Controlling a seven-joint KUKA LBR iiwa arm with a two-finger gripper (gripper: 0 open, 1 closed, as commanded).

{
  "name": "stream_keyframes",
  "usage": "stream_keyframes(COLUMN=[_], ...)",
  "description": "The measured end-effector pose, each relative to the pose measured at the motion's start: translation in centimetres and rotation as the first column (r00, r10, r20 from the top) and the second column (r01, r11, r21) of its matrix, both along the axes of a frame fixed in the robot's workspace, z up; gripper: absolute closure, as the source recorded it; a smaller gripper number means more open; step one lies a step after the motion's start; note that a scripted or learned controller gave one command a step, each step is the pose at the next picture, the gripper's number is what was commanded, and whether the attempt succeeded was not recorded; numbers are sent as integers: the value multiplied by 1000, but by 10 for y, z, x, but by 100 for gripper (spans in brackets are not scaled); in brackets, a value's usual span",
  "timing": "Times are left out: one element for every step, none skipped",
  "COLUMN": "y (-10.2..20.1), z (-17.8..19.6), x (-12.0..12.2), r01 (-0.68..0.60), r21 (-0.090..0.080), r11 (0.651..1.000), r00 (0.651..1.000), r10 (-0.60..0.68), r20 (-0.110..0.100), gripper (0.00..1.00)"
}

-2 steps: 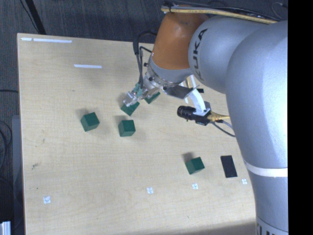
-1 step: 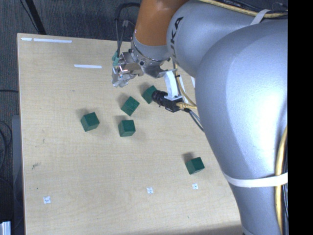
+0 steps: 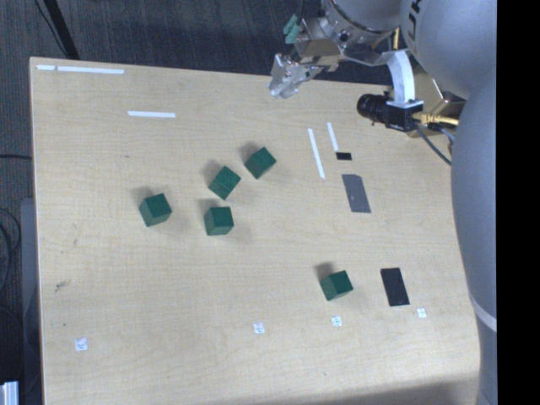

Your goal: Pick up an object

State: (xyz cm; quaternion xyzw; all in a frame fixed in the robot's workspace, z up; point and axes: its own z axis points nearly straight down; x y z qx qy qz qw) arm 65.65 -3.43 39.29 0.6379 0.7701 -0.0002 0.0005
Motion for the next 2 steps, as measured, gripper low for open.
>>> stream_keyframes(y=[127,173], z=[-69,50], x=[-24,-9], r01=[16,219], r21=[0,0], r11=[1000,976], r00=[1000,976], r10=[-16,-219], r20=[-5,-1], gripper=[100,100])
